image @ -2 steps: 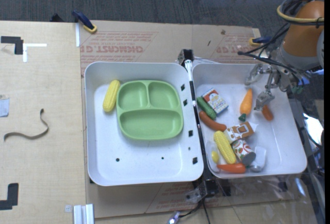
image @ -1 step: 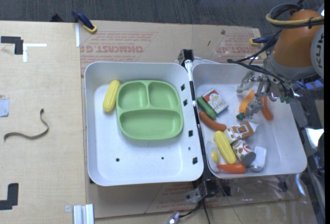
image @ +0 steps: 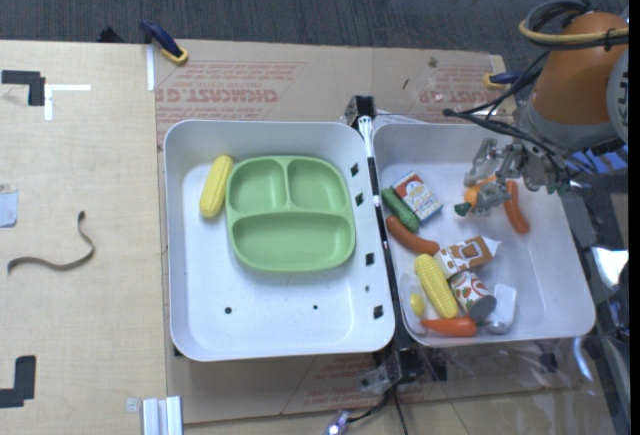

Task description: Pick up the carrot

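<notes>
Two bins are sitting side by side on the bench — the left bin and the right bin, their inner walls touching. In the left bin a divided plate is lying near the middle, with a corn cob just beside its left edge. In the right bin the gripper is hanging over the far part, with the carrot between its fingers. A sausage is lying just right of it. Near the dividing wall a small carton is resting — a second corn cob is lying nearer the front.

Glossy white plastic bins; matt green plate.
</notes>
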`<state>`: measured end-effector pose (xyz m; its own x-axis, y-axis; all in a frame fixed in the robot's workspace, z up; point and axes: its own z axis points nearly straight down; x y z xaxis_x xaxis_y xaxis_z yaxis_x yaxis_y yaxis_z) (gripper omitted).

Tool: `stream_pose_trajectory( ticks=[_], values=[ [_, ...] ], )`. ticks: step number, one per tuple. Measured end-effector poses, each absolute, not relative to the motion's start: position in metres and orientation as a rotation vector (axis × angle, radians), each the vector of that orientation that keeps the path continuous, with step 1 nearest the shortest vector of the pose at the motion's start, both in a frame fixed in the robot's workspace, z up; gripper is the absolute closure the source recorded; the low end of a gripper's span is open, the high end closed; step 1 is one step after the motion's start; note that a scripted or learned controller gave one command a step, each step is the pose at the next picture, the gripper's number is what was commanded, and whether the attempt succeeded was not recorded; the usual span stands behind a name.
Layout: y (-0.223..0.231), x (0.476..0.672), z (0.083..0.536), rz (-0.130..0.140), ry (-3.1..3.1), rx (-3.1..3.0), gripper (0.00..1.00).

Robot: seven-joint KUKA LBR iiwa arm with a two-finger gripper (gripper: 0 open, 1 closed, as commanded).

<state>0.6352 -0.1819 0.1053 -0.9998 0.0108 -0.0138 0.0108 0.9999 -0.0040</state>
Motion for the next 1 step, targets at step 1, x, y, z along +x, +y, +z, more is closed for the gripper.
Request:
stream_pose_trajectory(
  ticks=[1],
  values=[
    [-0.1353, 0.6426, 0.1685, -0.001, 3.124, 0.252, 1.0]
  ],
)
